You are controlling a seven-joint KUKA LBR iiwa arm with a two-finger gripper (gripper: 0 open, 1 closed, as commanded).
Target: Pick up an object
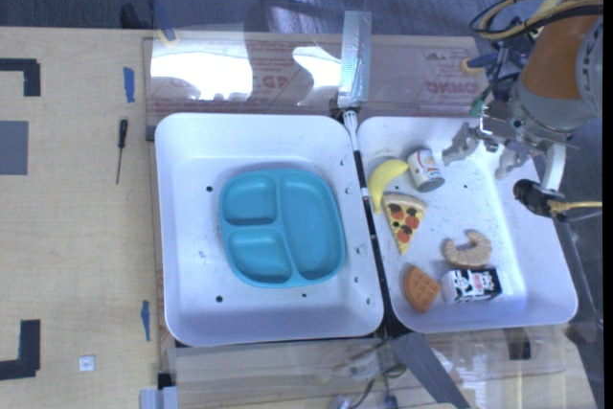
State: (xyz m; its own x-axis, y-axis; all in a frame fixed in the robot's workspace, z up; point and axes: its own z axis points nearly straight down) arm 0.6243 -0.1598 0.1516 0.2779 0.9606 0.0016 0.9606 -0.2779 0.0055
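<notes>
Starting at the gripper (482, 154): spread open, nothing between the fingers (458, 147), just hanging over the back right part of the right bin (536, 287). Right behind it, grey arm (560, 115) with the orange band (565, 62), coming in from the right with some yellow and black cables (517, 10) looped above.

Closest to the gripper, just to its left: a small can (424, 170) lying tilted on the bin floor. Not touching the fingers as far as can be told. Snug against the can's left side, a yellow banana (387, 178) curving along the bin's left wall.

Just below the banana, a pizza slice (405, 220), tip pointing toward the front. Further right and a bit forward, a brown croissant (467, 249). Right in front of that, a black and white milk carton (472, 284) lying on its side, with an orange waffle (420, 287) just beside it on the left, maybe touching, hard to say.

So all six pickable bits down on the floor of the right bin, none lifted.

Over in the left bin (182, 206): only a blue divided plate (283, 227), sitting flat about in the middle.

Off to the far left on the wooden bench (67, 235), a small screwdriver (121, 148), well apart from both bins.
</notes>
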